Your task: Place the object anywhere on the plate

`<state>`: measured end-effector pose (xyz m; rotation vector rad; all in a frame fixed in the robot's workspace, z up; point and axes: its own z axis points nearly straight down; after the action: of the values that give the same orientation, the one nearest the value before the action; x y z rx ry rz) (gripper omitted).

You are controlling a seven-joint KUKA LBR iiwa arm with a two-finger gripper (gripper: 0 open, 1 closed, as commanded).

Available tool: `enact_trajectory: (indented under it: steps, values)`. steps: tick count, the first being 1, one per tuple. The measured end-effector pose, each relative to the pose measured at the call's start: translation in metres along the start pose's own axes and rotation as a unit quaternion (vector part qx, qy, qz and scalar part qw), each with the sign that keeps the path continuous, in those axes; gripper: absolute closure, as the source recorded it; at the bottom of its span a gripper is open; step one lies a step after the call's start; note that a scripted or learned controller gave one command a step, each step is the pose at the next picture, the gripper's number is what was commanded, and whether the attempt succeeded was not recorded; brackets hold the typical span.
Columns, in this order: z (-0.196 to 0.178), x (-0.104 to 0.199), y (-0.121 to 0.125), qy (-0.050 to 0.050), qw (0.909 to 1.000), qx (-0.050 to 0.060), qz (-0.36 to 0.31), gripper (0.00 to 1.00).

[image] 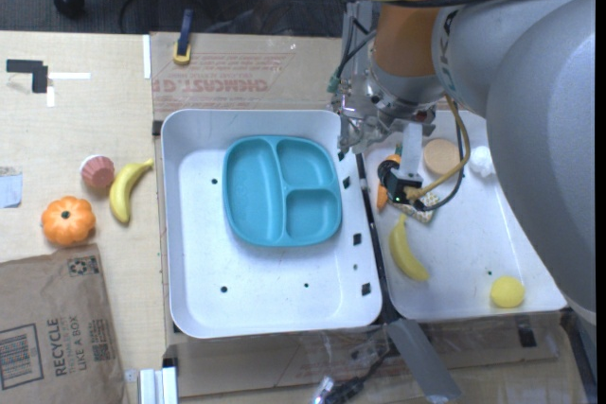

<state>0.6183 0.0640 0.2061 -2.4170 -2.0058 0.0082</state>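
Note:
A teal divided plate (282, 190) lies in the left white bin (199, 289) with nothing on it. My gripper (352, 139) hangs over the wall between the two bins, just past the plate's right rim. No object shows between its tips. The right bin (473, 284) holds a yellow banana (408, 253), a small orange piece (382, 196) just below the gripper, a tan round disc (440, 156), a white lump (481, 163) and a yellow ball (507, 291).
On the bench left of the bins lie a small orange pumpkin (68, 219), a second banana (125, 190) and a pinkish cupcake-like thing (98, 171). A brown paper bag (52, 326) sits at the front left. The arm covers much of the right bin's far side.

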Motion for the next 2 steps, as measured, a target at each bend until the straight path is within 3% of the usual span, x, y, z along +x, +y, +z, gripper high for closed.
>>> enact_trajectory:
  steps: [1,2]
  values:
    - [-0.002,0.037,0.015,0.000,1.0000,0.000,0.000,1.00]
    - [-0.037,0.114,0.020,0.000,0.9999,-0.001,-0.010,1.00]
